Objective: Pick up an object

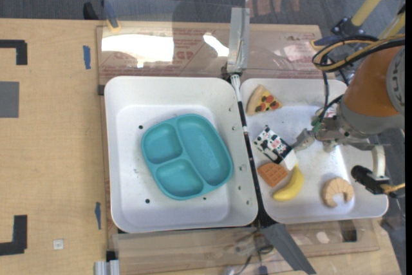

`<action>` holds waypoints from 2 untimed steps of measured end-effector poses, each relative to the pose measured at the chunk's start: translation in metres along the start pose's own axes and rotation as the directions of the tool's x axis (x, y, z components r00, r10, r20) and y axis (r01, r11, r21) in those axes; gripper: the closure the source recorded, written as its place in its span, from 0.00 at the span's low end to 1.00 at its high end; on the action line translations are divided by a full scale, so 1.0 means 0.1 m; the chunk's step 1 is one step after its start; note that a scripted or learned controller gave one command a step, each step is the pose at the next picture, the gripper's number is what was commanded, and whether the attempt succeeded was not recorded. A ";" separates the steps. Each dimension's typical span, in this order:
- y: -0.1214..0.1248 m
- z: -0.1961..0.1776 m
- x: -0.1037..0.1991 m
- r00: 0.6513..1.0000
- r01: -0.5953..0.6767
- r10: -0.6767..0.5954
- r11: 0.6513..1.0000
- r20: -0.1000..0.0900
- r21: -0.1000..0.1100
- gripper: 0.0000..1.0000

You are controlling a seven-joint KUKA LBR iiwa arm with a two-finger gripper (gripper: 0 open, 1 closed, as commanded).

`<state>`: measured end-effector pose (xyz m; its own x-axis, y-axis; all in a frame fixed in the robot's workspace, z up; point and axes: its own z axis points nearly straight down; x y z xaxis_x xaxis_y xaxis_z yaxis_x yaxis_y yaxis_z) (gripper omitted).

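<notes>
The right bin (302, 114) holds several toy foods. A pizza slice (264, 100) lies at its back left. A black-and-white patterned box (271, 143) sits by the left wall, with an orange waffle piece (272, 173) and a yellow banana (290, 184) in front of it. A tan croissant (337, 191) rests near the front right. My gripper (315, 135) hangs over the middle of this bin, just right of the patterned box and above the banana. The grey wrist and orange band hide much of it. I see nothing held in it.
A teal divided plate (185, 155) lies in the left bin (122, 138). A metal divider (237, 42) and clear panels stand behind the bins. Black cables (335, 51) loop by the arm at the right. Wooden bench top spreads to the left.
</notes>
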<state>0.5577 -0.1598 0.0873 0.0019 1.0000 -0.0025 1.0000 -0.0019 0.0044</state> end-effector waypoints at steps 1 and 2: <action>0.59 0.00 0.65 1.000 0.010 -0.010 1.000 -0.004 -0.003 0.00; -0.03 -0.01 0.69 1.000 0.003 -0.003 1.000 -0.003 0.000 0.00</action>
<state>0.5546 -0.0908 0.0881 -0.0010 1.0000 0.0007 1.0000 0.0010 0.0040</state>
